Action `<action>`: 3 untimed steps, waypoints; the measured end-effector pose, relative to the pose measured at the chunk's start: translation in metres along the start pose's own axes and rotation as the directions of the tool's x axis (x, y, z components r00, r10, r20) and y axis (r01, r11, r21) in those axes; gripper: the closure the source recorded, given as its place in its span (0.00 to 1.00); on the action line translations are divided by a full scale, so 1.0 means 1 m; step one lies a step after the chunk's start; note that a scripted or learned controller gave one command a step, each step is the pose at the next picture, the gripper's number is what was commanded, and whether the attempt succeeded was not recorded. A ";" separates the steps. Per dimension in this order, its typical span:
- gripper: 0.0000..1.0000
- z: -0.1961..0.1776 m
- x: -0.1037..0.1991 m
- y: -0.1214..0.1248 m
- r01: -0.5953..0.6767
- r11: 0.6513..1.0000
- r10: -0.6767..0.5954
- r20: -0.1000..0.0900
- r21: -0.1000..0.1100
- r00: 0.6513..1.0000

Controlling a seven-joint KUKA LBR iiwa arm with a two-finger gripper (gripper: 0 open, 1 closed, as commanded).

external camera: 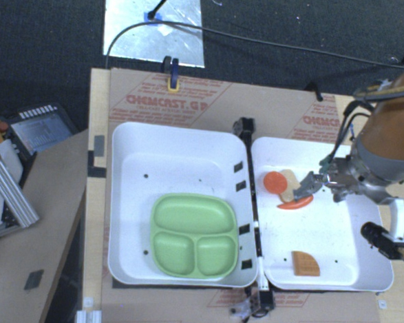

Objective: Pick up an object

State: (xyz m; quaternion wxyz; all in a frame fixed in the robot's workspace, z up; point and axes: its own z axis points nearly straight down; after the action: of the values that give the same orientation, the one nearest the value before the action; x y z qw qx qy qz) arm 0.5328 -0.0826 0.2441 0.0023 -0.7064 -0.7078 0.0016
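The gripper (306,187) hangs low in the upper middle of the right bin (370,273), reaching in from the right of the frame; whether it is released or clenched cannot be told from this angle. Its tip sits just over a cluster of small things: a round orange piece (275,182) to its left, a pale tan piece (288,176) tucked just behind that, and a flat red-orange piece (294,204) lying directly under the tip. Whether the tip touches any of them cannot be told. Well apart from these, near the lower edge of the same bin, lies a brown wedge (306,265) like a slice of bread.

The left bin (128,187) sits touching the right one along a shared middle edge. In its lower middle rests a green plate (194,235) with three compartments, one long across the top and two smaller below.

Both bins stand on a brown cardboard sheet (192,101) on the table (54,202).
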 end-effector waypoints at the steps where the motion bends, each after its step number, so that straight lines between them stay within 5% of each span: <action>1: 0.00 -0.003 0.000 0.001 0.001 1.000 -0.001 0.001 -0.006 1.000; 3: 0.00 0.102 0.000 0.001 -0.001 1.000 0.001 0.000 -0.001 1.000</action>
State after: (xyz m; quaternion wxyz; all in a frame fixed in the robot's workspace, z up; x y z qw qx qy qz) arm 0.5327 -0.0826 0.1417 0.0017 -0.7068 -0.7074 0.0012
